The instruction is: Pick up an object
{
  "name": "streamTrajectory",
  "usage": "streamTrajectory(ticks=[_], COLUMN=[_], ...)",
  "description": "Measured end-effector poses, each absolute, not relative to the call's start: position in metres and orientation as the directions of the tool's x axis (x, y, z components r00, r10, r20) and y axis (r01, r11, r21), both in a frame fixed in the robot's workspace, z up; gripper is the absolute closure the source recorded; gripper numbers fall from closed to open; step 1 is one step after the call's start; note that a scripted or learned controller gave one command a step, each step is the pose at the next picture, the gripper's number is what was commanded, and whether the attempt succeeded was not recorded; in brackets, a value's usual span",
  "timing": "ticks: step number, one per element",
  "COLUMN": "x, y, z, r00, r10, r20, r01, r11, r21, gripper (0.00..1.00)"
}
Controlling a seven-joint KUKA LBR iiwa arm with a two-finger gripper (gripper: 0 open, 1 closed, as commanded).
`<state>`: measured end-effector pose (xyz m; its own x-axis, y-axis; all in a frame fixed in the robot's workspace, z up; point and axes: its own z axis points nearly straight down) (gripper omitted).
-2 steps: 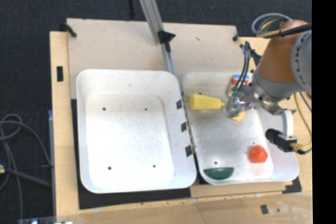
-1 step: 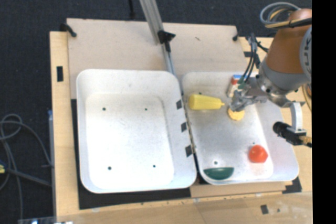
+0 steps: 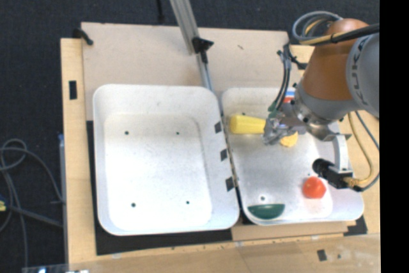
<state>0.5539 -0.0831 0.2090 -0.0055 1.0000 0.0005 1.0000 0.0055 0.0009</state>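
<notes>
Arm lowered into the right bin, gripper down among scattered objects.

Nearest, a dark green bowl-shaped piece (image 3: 266,210) lies against the near wall of the right shallow white bin (image 3: 255,169), with a small orange-red ball (image 3: 313,187) just beyond it to the right. Farther in, the two-finger gripper (image 3: 276,132) sits low over the bin floor, between a yellow rectangular block (image 3: 245,124) on its left and a small yellow rounded object (image 3: 289,140) on its right; whether it is spread or closed cannot be told. The grey arm with the orange band (image 3: 332,73) reaches in from the right. The left shallow white bin (image 3: 160,156) lies alongside.
</notes>
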Motion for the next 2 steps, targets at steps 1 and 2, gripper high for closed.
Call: streamTrajectory(ticks=[1, 2], x=[0.55, 0.541], y=[-0.035, 0.006], z=[0.21, 0.225], r00=[-0.007, -0.007], r10=[1.0, 1.0], r20=[0.002, 0.002], r01=[1.0, 1.0], r11=[0.007, 0.007], r21=[0.001, 0.004], gripper=[1.0, 1.0])
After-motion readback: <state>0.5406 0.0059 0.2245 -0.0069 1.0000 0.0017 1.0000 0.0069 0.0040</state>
